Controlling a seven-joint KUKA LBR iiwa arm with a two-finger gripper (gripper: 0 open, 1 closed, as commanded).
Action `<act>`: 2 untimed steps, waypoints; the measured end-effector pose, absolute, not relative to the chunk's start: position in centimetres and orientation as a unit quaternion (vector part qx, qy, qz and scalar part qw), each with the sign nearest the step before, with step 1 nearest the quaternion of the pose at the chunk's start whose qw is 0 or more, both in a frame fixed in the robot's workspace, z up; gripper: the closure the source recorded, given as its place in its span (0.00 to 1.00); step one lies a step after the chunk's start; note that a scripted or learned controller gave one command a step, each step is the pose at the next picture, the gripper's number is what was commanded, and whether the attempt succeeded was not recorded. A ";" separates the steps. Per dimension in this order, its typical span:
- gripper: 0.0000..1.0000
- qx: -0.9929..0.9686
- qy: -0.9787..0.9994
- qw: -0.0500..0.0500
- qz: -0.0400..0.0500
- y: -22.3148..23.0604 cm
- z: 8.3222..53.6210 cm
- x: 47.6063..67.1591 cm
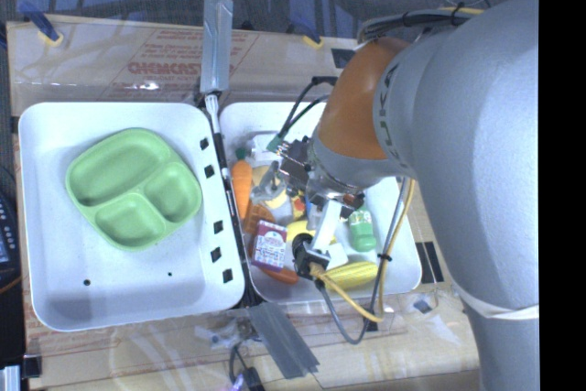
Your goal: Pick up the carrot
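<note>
carrot (241, 188) lies in the right bin (265, 114), centre of frame, along the bin's left wall, long axis running up-down in the picture. it is partly tucked among clutter. tool (273, 186) sits just right of the carrot, very close to it, low in the bin. contact is unclear, and i cannot tell how far open the tool is or whether it has hold of anything, as the wrist blocks it. red packet (270, 244) lies just below the carrot, with an orange item (285, 275) poking out under it. green bottle (362, 231) is on the right side of the bin, and a yellow item (352, 273) lies below it near the bin's lower edge. arm (476, 160) fills the right of the frame, its orange band (357, 105) over the bin's upper part. left bin (37, 119) holds a green divided plate (133, 188), tilted, at centre left. both bins stand on the tabletop (110, 59), with a grey strip (217, 41) between them at the top.
</note>
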State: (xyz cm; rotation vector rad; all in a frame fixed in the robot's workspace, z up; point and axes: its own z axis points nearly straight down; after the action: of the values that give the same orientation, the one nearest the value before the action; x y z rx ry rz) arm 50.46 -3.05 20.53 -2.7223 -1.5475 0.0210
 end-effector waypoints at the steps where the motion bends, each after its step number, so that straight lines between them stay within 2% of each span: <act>1: 1.00 -0.868 -0.496 0.008 0.011 -3.0 21.2 50.3; 2: 1.00 -0.902 -0.431 0.003 0.005 -2.8 25.0 54.8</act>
State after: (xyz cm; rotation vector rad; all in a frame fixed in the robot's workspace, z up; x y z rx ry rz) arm 54.84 -2.76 25.03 -2.8292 -1.3521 0.0159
